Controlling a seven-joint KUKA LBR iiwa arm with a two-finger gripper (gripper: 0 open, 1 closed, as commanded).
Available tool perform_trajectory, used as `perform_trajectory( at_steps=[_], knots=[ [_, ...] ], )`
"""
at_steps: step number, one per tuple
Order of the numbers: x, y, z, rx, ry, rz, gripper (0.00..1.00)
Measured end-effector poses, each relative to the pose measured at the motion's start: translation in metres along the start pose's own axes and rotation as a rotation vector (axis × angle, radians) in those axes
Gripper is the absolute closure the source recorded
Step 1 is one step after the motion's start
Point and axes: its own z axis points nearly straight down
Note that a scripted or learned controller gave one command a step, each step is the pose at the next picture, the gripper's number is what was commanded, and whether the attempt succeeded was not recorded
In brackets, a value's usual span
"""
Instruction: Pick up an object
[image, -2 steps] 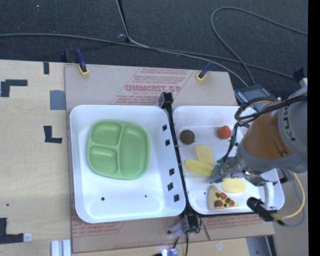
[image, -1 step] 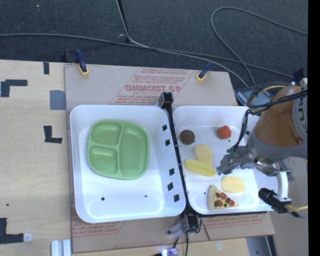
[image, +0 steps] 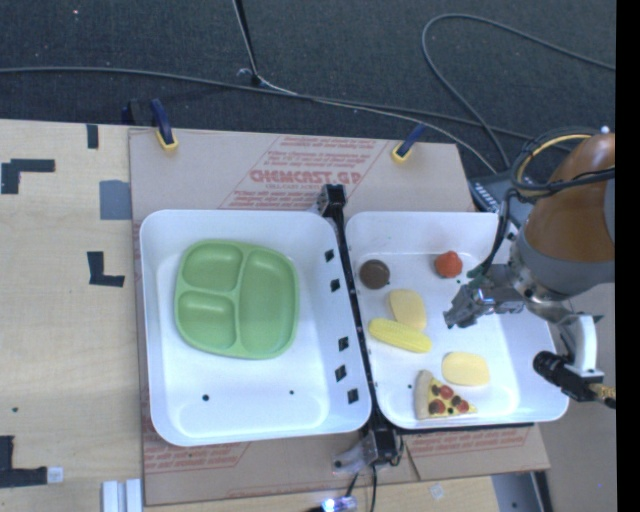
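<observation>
Gripper (image: 462, 312) over right bin (image: 520, 395), nr red ball (image: 449, 264); jaw state can't tell. Green plate (image: 238, 298) in left bin (image: 160, 400).

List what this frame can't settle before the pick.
- Gripper: small, dark and blurred in the camera view; its state is unreadable.
- Arm: cut off by the right edge.
- Right bin: the arm covers its right wall.
- Brown round item: too small to identify.
</observation>
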Motion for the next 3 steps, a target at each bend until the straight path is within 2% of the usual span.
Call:
perform_trajectory(
  at_steps=[1,2,3],
  knots=[
    [0.000,0.001,-0.041,0.001,0.000,0.001,1.00],
    [0.045,0.002,-0.031,0.005,0.002,-0.003,1.00],
    [0.103,0.013,-0.017,0.007,0.002,-0.004,1.00]
  ],
)
